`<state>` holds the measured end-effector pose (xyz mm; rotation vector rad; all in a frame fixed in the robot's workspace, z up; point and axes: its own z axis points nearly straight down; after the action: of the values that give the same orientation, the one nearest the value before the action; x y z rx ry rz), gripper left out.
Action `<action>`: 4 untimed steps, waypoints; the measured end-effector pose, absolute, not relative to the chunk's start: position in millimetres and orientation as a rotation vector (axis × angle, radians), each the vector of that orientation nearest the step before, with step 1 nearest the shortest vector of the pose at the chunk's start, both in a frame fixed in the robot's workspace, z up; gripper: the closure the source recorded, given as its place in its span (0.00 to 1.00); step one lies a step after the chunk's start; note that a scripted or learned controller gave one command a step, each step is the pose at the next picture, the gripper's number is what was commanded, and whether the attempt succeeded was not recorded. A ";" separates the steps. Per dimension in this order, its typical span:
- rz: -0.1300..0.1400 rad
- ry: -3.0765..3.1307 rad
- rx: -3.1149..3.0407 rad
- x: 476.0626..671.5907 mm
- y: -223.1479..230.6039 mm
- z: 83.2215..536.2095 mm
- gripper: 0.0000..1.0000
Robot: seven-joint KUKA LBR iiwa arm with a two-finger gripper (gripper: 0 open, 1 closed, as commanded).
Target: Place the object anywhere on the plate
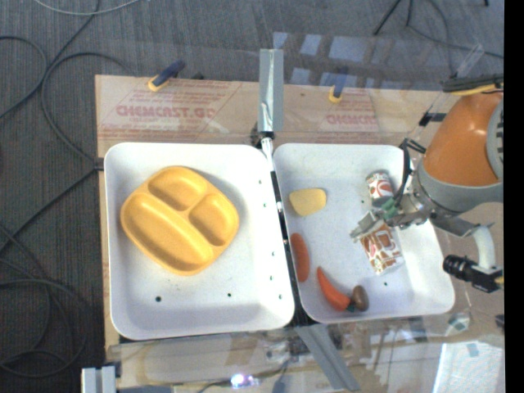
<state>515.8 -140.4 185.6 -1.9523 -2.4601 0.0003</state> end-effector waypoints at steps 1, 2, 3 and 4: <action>0.003 -2.437 -1.981 562.7 -83.4 207.1 1.00; 0.006 -2.369 -2.062 611.5 11.5 201.2 1.00; 0.006 -2.329 -2.108 597.1 84.0 258.1 1.00; 0.007 -2.329 -2.110 597.2 83.4 258.2 0.00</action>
<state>597.2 83.4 258.2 -2.1104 -2.3290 0.0070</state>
